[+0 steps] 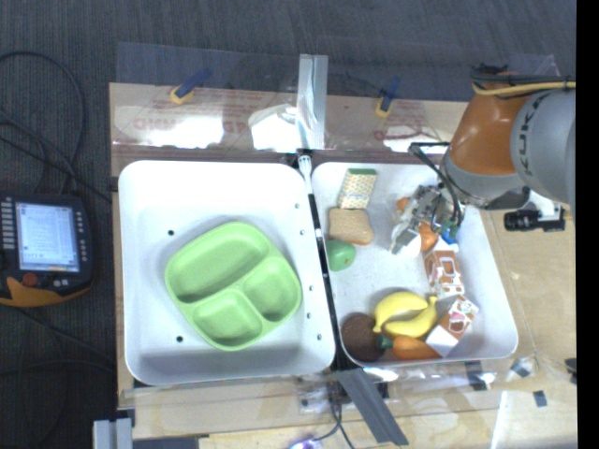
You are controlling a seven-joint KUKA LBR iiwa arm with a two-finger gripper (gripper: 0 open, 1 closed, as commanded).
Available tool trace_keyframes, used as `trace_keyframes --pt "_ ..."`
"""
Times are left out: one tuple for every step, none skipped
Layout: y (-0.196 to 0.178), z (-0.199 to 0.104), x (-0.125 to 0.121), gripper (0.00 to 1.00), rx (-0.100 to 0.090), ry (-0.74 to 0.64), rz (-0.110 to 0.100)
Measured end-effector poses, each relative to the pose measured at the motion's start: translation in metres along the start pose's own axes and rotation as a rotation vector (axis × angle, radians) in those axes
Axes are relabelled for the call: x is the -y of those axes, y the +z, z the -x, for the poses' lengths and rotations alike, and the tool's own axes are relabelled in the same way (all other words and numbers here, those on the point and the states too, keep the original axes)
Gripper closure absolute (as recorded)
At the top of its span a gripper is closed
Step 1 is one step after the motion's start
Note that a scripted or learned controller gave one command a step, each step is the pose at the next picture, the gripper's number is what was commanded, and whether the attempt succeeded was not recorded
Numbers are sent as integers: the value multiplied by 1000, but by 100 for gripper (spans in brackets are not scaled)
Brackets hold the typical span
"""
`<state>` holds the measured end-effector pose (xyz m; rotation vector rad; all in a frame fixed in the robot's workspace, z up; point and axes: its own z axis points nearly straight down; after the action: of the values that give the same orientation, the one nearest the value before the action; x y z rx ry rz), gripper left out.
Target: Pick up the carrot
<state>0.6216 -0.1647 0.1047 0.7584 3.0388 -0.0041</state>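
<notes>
Gripper [418, 221] status: low in your right bin [501, 297], over an orange piece, likely the carrot [429, 238]; finger state cannot be told; lift remains.

A robotics lab: an industrial arm [510, 148] over a wooden bench [543, 279] with two white bins [150, 195]; a teach pendant [42, 246] and cables [56, 110] on grey carpet [281, 17].
</notes>
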Motion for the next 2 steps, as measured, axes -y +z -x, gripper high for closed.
trace_keyframes --pt "-77 1 -67 100 -3 169 2" --pt "-80 -91 -84 100 -9 249 0"
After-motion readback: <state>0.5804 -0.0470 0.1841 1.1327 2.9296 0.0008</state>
